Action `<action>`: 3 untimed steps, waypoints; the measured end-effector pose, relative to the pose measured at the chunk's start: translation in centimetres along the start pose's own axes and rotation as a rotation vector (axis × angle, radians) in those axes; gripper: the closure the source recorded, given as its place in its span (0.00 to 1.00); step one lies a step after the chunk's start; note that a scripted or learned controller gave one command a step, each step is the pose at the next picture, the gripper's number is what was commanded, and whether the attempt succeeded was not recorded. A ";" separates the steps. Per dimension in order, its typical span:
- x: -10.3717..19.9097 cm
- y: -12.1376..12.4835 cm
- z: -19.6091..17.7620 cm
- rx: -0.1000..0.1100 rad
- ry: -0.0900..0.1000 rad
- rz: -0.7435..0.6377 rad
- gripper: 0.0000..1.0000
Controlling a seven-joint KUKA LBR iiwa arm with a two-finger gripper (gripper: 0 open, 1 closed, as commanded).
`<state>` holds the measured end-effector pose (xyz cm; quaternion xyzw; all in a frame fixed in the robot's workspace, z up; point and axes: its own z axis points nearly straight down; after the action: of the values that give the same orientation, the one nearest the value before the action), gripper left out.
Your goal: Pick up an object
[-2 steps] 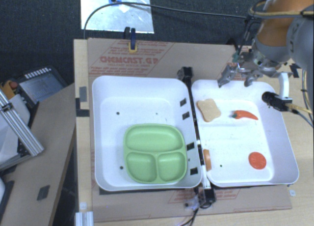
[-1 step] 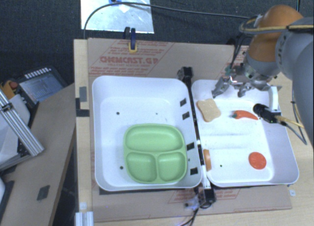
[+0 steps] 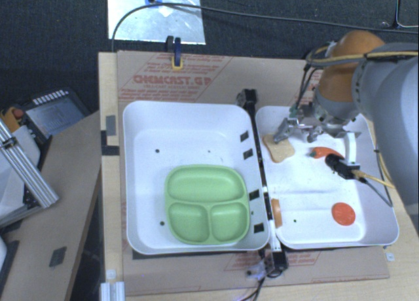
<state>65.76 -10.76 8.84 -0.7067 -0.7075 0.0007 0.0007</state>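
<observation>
My gripper (image 3: 298, 136) hangs over the far part of the right bin (image 3: 380, 228), open, with nothing between its fingers. Its left finger (image 3: 283, 132) points down at a tan bread-like piece (image 3: 279, 150) lying by the bin's left wall. A small orange carrot-shaped piece (image 3: 321, 152) lies just right of the gripper. An orange-red disc (image 3: 343, 213) rests near the bin's front right. Another small orange piece (image 3: 276, 212) sits against the left wall near the front.
The left bin (image 3: 141, 162) holds a green divided plate (image 3: 207, 203) in its front half. A black part with a yellow cable (image 3: 340, 164) hangs from the arm over the right bin. The black divider (image 3: 256, 156) runs between the bins.
</observation>
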 end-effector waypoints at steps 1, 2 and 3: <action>0.0 0.2 0.1 -0.006 -0.001 0.000 0.00; 0.1 0.4 -1.2 -0.013 0.001 -0.001 1.00; -0.1 0.1 -5.7 -0.009 -0.001 0.001 1.00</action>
<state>65.91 -10.82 14.59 -0.7070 -0.7073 -0.0021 -0.0026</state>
